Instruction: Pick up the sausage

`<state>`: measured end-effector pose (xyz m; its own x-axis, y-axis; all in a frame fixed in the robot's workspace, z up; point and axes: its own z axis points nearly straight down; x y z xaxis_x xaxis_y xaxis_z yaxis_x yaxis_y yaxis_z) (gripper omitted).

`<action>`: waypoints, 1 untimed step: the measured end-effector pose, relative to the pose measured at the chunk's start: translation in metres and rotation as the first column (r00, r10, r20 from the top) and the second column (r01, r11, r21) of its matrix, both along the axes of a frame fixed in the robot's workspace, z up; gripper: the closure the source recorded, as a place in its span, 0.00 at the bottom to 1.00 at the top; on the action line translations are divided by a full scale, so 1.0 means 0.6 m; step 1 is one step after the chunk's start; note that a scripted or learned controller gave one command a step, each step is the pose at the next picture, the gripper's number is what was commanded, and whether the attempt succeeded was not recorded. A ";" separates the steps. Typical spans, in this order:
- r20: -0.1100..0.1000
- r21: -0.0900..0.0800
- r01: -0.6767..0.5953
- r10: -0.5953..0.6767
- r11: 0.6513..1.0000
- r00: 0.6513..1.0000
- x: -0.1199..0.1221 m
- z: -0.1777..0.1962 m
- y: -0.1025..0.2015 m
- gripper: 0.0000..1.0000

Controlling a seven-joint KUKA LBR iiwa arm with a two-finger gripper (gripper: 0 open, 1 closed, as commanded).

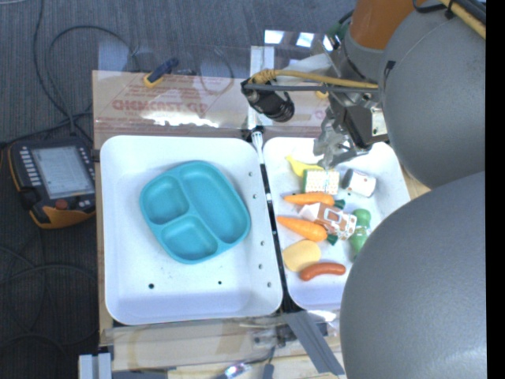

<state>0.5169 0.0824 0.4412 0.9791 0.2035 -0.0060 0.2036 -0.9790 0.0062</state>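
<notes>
Grey carpet floor (197, 14), white bins (118, 290), sausage (322, 271)

The bench (170, 105) is a brown board, bare along its far strip, where printed lettering shows under a clear sheet. Two shallow white bins sit on it side by side, their inner walls touching down the middle. The left bin (126, 290) takes up most of the board's near-left part; the right bin (316, 294) lies just beside it. A small blue-and-yellow object (160, 71) rests at the board's far edge.
</notes>
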 end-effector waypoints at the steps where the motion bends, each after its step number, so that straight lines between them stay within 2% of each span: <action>1: -0.003 -0.004 -0.002 0.001 1.000 1.000 0.001 0.013 0.000 1.00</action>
